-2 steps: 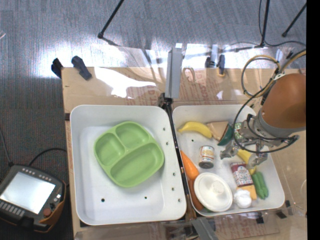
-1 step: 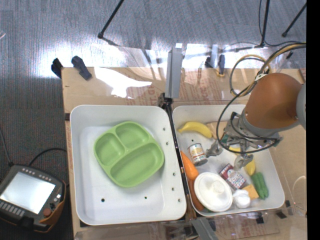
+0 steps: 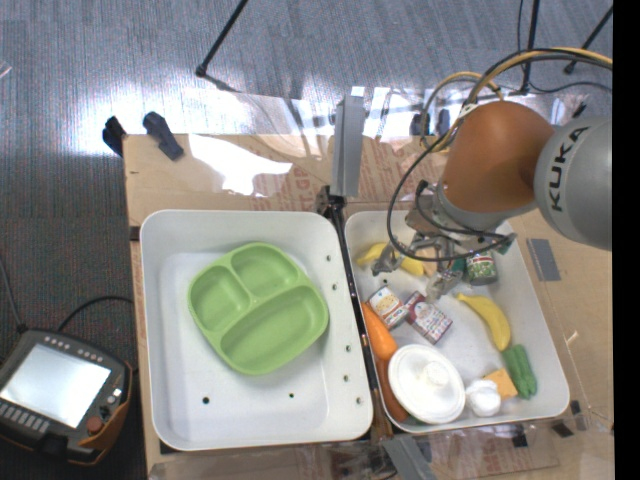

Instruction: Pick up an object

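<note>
The gripper (image 3: pixel 440 268) hangs low in the right bin (image 3: pixel 548 328), jaws apart and holding nothing; the small carton (image 3: pixel 430 319) lies just below them, long axis slanting.

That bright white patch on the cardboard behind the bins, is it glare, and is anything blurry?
Camera view: yes, glare washes out the cardboard behind the left bin and streaks the floor; the green plate is sharp and evenly lit; the toys under the gripper sit in its shadow, slightly soft.
</note>
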Robot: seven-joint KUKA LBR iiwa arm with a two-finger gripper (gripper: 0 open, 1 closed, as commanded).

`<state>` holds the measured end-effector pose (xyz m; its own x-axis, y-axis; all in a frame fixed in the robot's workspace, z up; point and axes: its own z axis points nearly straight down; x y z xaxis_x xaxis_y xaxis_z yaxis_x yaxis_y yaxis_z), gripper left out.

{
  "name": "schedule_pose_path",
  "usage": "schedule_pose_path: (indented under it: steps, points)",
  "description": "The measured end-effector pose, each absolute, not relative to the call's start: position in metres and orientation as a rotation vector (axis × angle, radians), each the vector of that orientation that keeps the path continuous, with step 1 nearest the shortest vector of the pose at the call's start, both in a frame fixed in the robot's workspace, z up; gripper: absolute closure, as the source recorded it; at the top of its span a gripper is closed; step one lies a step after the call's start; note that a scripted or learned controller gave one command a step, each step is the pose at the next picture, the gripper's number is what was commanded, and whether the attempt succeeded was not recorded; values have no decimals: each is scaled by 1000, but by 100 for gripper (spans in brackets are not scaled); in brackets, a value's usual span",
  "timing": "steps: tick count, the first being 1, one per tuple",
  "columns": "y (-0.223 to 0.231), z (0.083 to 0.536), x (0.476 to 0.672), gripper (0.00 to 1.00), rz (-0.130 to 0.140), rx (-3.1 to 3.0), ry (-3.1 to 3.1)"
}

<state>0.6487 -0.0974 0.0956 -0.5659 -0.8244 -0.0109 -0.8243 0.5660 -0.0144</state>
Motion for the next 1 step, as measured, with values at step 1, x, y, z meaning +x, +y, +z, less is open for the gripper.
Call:
schedule_pose_path:
  steps: [1]
  points:
    - [-119,96,572,0,-11,-1437,2776]
